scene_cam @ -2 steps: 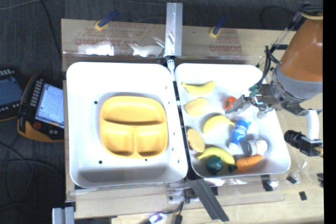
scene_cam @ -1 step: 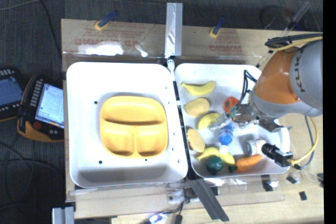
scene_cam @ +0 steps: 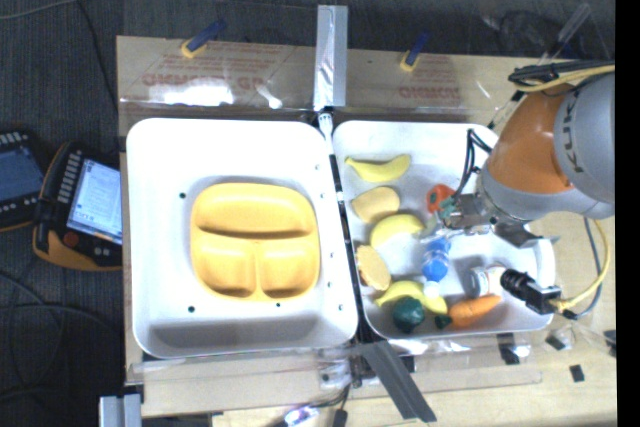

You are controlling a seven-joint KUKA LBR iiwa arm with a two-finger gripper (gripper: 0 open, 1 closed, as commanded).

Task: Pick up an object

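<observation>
Tool over right bin, blue bottle just below it

Near edge of the right bin [scene_cam: 520, 325]: carrot [scene_cam: 474, 309] lying roughly left-right, dark green piece [scene_cam: 408, 314] beside a lemon [scene_cam: 400, 293]. Further up, blue bottle [scene_cam: 435, 264], the likeliest pick from here; I read its long axis as running up-down in frame. My tool [scene_cam: 462, 211] sits just above and slightly right of it, near a red piece [scene_cam: 439, 196]. Can't tell whether the tool is apart or together. Far end: banana [scene_cam: 378, 169]. Left bin [scene_cam: 160, 215] holds a yellow divided tray [scene_cam: 256, 240], well apart from the arm.
</observation>
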